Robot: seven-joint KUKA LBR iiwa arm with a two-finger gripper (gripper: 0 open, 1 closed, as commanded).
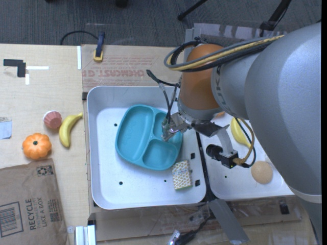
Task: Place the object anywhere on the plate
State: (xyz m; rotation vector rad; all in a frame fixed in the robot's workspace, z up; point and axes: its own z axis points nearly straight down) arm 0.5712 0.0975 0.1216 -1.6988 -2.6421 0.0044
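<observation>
Grey arm's gripper (170, 128) hovering over teal divided plastic plate (134, 137), jaws' state unclear. Yellow patterned rectangular sponge (181, 175) lying just below plate, long axis running near-vertically in view.

The brown paper bag (28, 203) at the lower left carries "RECYCLE" and "LIKE A" in black beside a barcode and a recycling sign. The cardboard sheet (130, 65) behind the bins bears red mirrored lettering, unclear to read.

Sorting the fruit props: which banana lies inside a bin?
The banana in the right bin, partly hidden behind the arm. The other banana lies on the bench beside the pumpkin.
</observation>
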